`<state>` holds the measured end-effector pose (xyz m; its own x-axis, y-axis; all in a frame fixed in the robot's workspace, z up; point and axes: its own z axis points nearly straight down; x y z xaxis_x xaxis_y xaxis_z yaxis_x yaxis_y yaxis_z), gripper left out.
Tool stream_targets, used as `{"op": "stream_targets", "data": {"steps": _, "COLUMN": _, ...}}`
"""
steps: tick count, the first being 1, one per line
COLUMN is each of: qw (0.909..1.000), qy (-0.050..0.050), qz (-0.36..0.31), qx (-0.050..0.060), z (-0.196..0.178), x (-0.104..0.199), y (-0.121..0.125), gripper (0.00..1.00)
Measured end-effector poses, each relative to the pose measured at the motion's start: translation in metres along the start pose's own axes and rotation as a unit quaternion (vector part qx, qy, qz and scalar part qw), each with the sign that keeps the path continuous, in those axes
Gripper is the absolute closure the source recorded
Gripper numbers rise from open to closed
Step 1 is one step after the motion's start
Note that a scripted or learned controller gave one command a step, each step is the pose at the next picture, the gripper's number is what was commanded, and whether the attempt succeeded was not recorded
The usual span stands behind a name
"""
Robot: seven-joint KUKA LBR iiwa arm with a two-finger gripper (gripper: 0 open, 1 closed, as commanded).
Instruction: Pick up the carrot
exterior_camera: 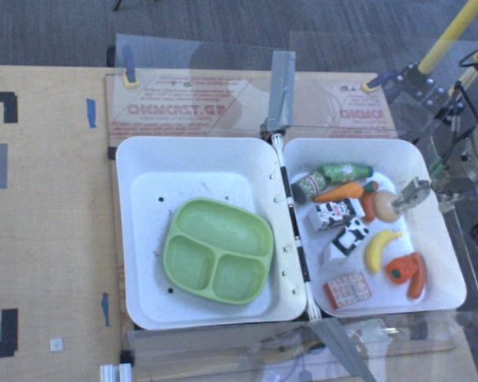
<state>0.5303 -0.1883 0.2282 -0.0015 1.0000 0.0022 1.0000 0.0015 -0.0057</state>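
Your carrot (340,191) lies in the right bin (441,237), toward its 11 o'clock corner, just below the green bottle (335,174) and above the milk carton (336,212). The claw (411,193) sits at the carrot's 3 o'clock, near the bin's right wall; you cannot tell its finger state. The green plate (217,250) fills the left bin (143,213).

Carrot (340,191) lies in right bin (437,173) beside green bottle (343,171).

The arm (453,183) runs off the right edge; the carrot's (340,191) tip hides behind a green bottle (343,171).
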Motion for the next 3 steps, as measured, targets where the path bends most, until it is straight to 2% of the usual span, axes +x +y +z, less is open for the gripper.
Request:
{"op": "stream_targets", "data": {"steps": 1, "qw": 1.0, "qy": -0.001, "qz": 0.0, "qx": -0.002, "z": 0.072, "x": 0.022, "y": 0.073, "gripper": 0.0}}
{"op": "stream_targets", "data": {"steps": 2, "qw": 0.9998, "qy": -0.001, "qz": -0.022, "qx": -0.002, "z": 0.141, "x": 0.084, "y": 0.086, "gripper": 0.0}}
{"op": "stream_targets", "data": {"steps": 3, "qw": 0.9998, "qy": -0.001, "qz": -0.022, "qx": -0.001, "z": 0.133, "x": 0.084, "y": 0.086, "gripper": 1.0}}
